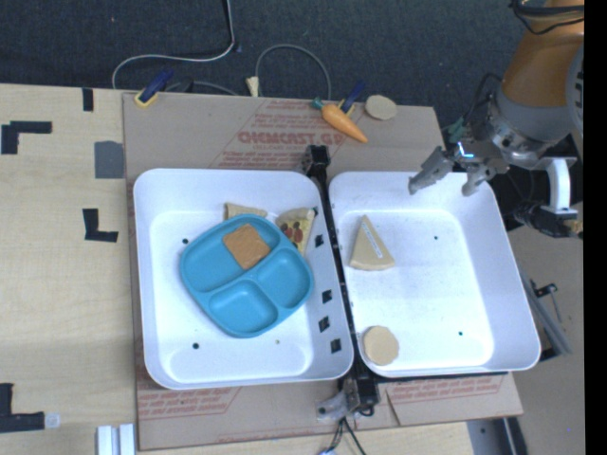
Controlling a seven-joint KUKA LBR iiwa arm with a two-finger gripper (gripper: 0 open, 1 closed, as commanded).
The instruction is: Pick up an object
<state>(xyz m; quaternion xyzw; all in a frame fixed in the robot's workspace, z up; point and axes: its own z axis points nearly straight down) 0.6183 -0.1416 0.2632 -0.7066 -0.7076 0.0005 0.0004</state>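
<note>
The left bin holds a blue plate with a cracker on it. The right bin holds a cheese wedge and a round cookie. The gripper hangs spread wide, holding nothing.

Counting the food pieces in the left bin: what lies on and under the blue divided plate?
A brown square cracker lies in the blue divided plate. A sandwich corner and a pizza slice poke from behind its far edge; their covered parts are hidden.

Pale wooden bench under brown cardboard sheet, dark grey carpet behind.
</note>
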